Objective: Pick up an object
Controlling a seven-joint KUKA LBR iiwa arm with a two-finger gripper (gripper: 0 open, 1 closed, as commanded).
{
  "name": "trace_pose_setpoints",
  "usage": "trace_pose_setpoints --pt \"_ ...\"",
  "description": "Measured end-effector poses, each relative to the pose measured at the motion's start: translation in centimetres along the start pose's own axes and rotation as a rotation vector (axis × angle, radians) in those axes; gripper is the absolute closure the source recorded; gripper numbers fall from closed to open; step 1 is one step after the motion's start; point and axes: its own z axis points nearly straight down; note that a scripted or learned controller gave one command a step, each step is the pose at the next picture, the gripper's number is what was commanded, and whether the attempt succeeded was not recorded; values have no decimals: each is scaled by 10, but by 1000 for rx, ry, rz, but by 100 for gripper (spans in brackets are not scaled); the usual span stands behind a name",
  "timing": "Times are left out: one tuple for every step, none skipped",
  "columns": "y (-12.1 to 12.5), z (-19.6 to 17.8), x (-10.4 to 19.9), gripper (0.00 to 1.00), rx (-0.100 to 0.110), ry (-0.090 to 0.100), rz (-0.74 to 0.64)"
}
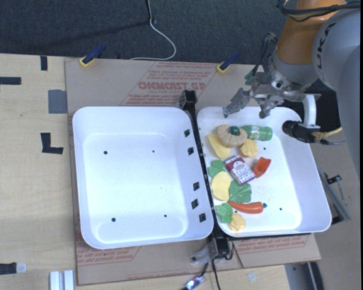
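My gripper (250, 107) hangs open over the far edge of the right bin (296, 180), its two grey fingers spread with nothing between them. Just below it lies a heap of toy food: a green bottle (256, 132), a tan bun-like piece (230, 136), a yellow wedge (217, 146), a small red-and-white box (240, 169), a red pepper piece (261, 166), green leafy pieces (239, 192), a yellow lemon shape (221, 187) and a red-orange chili (247, 208). The gripper is above the heap and touches none of it.
The left bin (133, 174) sits beside the right one, split by a black hinge strip (196, 162). Both rest on a cardboard sheet (163, 86) held by clips. A black cable (154, 17) hangs at the back.
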Motion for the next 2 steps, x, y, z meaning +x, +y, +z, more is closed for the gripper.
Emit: trace_pose_setpoints --pt "-15 93 -46 0 6 -1 3" --pt "9 126 -82 0 4 2 0"
